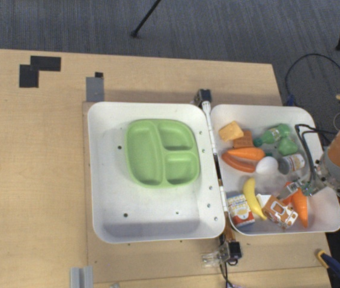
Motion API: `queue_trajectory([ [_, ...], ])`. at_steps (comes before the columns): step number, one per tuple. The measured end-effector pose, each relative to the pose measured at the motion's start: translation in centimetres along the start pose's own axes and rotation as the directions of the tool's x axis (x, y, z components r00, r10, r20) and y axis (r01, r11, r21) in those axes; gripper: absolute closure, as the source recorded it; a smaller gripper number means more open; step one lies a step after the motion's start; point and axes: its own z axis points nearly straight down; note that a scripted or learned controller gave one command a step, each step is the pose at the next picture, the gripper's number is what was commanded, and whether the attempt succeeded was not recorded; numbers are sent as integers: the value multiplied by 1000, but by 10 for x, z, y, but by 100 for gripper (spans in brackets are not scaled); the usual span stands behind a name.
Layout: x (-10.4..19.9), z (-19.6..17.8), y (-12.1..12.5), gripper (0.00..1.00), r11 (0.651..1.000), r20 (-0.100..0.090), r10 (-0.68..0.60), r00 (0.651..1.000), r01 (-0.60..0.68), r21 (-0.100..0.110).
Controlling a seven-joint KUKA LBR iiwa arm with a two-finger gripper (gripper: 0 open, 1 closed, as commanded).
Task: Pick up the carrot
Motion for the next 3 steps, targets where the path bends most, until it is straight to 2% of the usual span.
queue_trajectory([
  [1, 17, 0, 9, 0, 895, 6, -445, 895, 445, 1],
  [2, 51, -2, 28, 0, 791, 15, -612, 791, 612, 2],
  [3, 83, 0, 68, 0, 831, 0, -556, 831, 556, 5],
])
